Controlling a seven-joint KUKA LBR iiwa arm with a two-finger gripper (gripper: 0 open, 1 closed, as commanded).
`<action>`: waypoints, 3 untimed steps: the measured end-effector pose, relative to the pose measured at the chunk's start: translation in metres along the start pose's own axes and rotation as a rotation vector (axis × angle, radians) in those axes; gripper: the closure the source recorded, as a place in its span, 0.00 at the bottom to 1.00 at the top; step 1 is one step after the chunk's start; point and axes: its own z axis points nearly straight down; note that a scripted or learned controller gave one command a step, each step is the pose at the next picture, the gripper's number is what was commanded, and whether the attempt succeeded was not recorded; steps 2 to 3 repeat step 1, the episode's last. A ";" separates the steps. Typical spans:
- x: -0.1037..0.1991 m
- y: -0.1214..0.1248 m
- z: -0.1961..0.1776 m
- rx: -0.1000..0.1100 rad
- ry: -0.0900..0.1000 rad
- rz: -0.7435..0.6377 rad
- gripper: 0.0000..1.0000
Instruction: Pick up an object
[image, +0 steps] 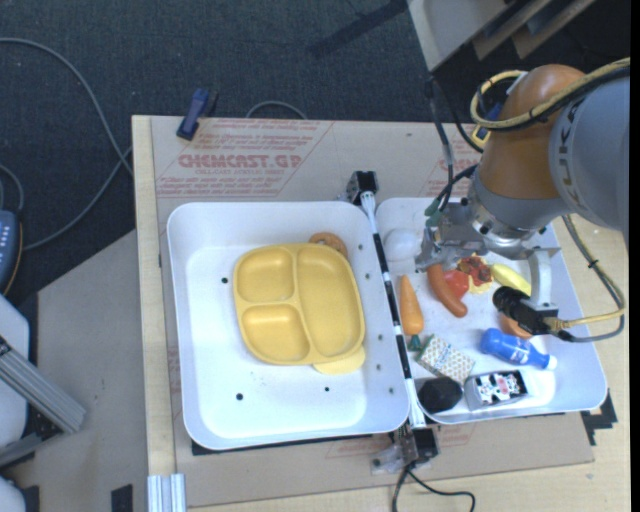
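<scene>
My gripper (438, 252) hangs over the back of the right bin (585, 372), just above an orange-red pepper-like toy (450, 289) and beside a small red item (473, 268). I see nothing held between its tips. Also in this bin lie an orange carrot (408, 305) along the left wall, a yellow banana (510, 277), a blue bottle (515, 348), a checkered packet (445, 356), a black rounded object (438, 393), a black-and-white box (495, 386) and a white round piece (400, 243) at the back left.
The left bin (200, 300) holds a yellow divided plate (298, 303) with a flat yellow piece (340, 365) under its front edge and a brown item (327, 241) behind it. A blue clip (195, 113) lies on the cardboard beyond the bins.
</scene>
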 end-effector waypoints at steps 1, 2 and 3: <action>0.068 -0.017 -0.045 0.000 0.000 0.000 1.00; 0.068 -0.017 -0.045 0.000 0.000 0.000 1.00; 0.068 -0.017 -0.045 0.000 0.000 0.000 1.00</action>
